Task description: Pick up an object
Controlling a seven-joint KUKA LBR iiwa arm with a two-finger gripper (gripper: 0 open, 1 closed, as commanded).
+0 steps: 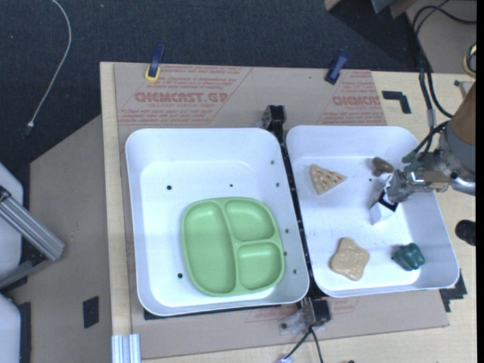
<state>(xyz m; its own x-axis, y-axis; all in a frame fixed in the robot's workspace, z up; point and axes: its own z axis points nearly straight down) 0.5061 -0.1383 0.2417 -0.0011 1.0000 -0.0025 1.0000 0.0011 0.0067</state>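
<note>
**A robotics lab bench**

This looks like a lab test rig. A brown cardboard sheet printed with red lettering (181, 95) covers the bench, held by a blue and yellow clamp (154, 63) and a dark blue clamp (336, 66). A loose white cable (60, 23) trails over dark grey carpet (189, 17), and an aluminium framing bar (30, 225) stands at the left.

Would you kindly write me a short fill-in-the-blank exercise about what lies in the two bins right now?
1. The green divided plate lies in the ____ bin as the camera sees it.
2. The plate has ____ compartments.
3. The triangular tan piece lies in the right bin, nearer the ____ edge of the view than the lumpy beige piece.
4. The small object near the right bin's lower right corner is dark ____ in colour.

Missing words: left; three; top; green
</note>
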